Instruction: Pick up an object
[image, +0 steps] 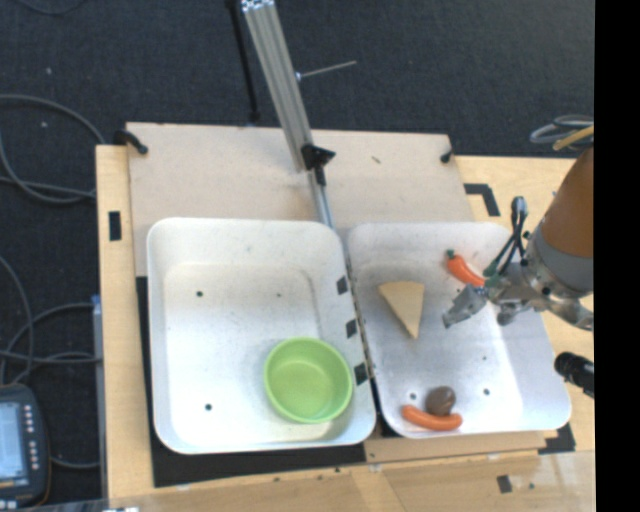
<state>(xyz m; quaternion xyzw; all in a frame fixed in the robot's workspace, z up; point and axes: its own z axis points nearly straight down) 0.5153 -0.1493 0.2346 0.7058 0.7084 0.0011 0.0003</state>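
In the right bin (520, 385), a tan cheese wedge (403, 303) lies left of centre. A small orange carrot (462, 268) rests near the bin's back. Close to the front rim lie an orange-red sausage (432, 419) and a brown lump (441, 399) touching it. My gripper (486, 308) hangs over the right half of this bin, right of the wedge and just in front of the carrot. It is open, and its fingers (458, 308) have nothing between them.
A green bowl (307, 379) sits in the front right part of the left bin (200, 300). A slanted metal post (285, 85) rises behind the bins. Cables run along the arm's wrist (515, 245).
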